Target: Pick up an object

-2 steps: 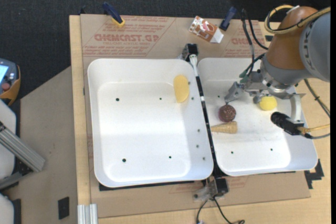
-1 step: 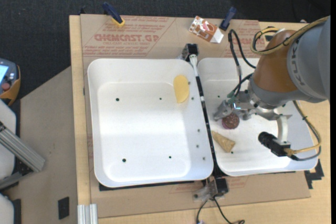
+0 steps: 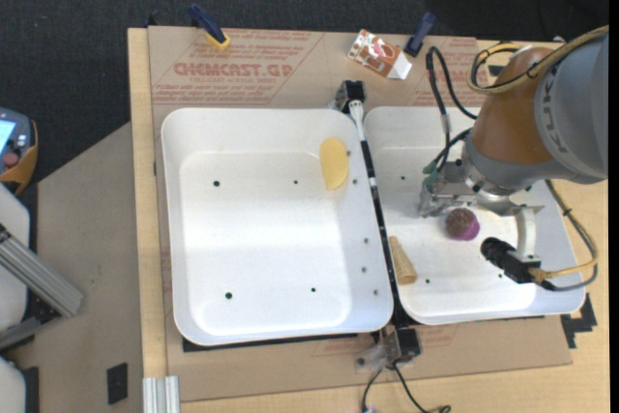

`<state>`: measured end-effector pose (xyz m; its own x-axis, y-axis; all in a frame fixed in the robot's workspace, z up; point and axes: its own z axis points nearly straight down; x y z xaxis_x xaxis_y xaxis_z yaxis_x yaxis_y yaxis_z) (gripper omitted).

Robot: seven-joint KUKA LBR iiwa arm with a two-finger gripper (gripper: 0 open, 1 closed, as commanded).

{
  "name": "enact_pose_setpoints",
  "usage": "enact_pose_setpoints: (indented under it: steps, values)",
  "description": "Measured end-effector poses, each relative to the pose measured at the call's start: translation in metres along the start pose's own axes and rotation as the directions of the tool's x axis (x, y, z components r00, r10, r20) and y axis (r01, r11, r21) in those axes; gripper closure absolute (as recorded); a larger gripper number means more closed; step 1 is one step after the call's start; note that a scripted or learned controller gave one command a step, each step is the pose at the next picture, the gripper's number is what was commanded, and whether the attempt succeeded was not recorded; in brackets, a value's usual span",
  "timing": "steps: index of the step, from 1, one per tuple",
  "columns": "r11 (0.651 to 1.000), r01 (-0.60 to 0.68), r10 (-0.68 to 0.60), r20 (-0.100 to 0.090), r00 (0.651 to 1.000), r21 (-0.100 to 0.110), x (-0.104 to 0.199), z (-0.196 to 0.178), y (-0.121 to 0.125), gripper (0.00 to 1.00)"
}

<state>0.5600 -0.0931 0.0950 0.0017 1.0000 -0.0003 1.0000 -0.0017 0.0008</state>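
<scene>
Cork-shaped piece (image 3: 401, 260): tan, lying at the near-left edge of the right bin (image 3: 455, 300), against the wall it shares with the left bin; sits near-left of the gripper, apart from it
Black fitting (image 3: 509, 260): dark part with a cable, on the near-right side of the gripper, above the right bin floor; judged to be part of the arm's own hardware, not a loose object
Purple object (image 3: 462, 223): small, round, on the right bin floor, directly at the near side of the gripper and touching or almost touching it; likeliest target of the pick
Gripper (image 3: 453, 200): low over the right bin, just above and behind the purple object; metal parts show, but the wrist covers the fingertips, so whether it is open or closed cannot be told, nor whether it has hold of anything
Step in hand: judged as the approach or closing stage of a grasp on the purple object; no lift evident, object looks to rest on the bin floor
Next move calls for: centring over the purple object, closing firmly, then rising straight; a round thing may roll out sideways if caught off-centre
Arm (image 3: 542, 121): grey with orange band, covers the far-right part of the right bin; anything under it is hidden
Yellow object (image 3: 335, 163): oblong, in the left bin (image 3: 251, 237) at its far-right part, left of the gripper across the dividing wall, well apart
Hard to make out: contact between gripper and purple object; the object's underside
</scene>
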Motion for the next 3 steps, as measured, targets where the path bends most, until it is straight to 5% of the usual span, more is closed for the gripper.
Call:
enact_pose_setpoints:
  steps: [1, 2, 3]
  values:
    - [1.000, 0.004, -0.004, 0.004, 1.000, -0.021, -0.007, -0.190, 0.024, 1.00]
    - [1.000, -0.009, 0.009, 0.008, 1.000, -0.004, -0.124, -0.189, 0.016, 1.00]
    - [1.000, 0.008, -0.008, 0.005, 1.000, -0.014, -0.083, -0.280, 0.088, 1.00]
